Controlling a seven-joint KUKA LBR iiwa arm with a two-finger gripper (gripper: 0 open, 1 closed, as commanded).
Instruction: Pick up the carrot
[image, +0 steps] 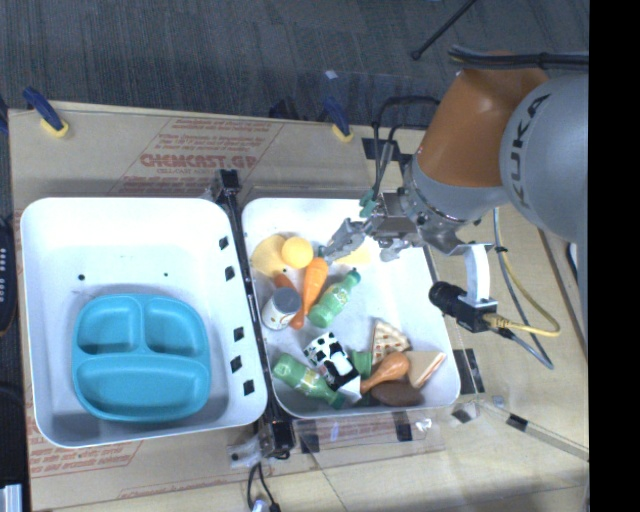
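Carrot (311, 288), orange, slim, tapered, slanted.

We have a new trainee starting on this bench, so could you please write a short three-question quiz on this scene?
1. True or false: the carrot lies in the same bin as the blue tray.
2. Multiple choice: what lies right beside the carrot on the arm's side? A) a green bottle B) a red cup C) a spoon
3. Fill in: the gripper hovers over the ___ bin, near the carrot's upper end.

Key: 1. False; the tray is in the left bin and the carrot in the right one. 2. A, the green bottle. 3. right.
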